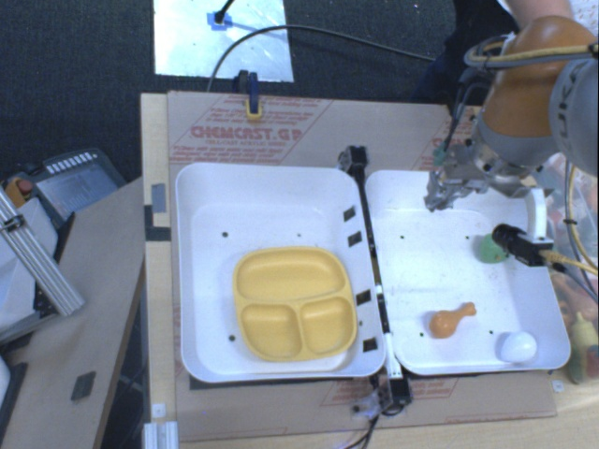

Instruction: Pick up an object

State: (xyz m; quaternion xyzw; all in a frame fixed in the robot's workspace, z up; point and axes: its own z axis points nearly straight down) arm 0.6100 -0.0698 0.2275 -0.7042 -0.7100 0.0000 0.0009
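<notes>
The right bin (412, 251) holds an orange drumstick-shaped toy (451, 319) near its front, a white rounded object (517, 346) in its front right corner, and a green object (489, 249) at its right side, partly hidden by a black part of the arm. My gripper (440, 197) hangs over the back of the right bin, left of the green object and well behind the orange toy. Nothing shows between its fingertips.
The left bin (215, 195) carries a yellow three-compartment tray (294, 301) at its front. A black hinge strip (367, 251) runs between the bins. A yellow clamp (253, 101) stands behind the left bin. Grey equipment (56, 213) sits at far left.
</notes>
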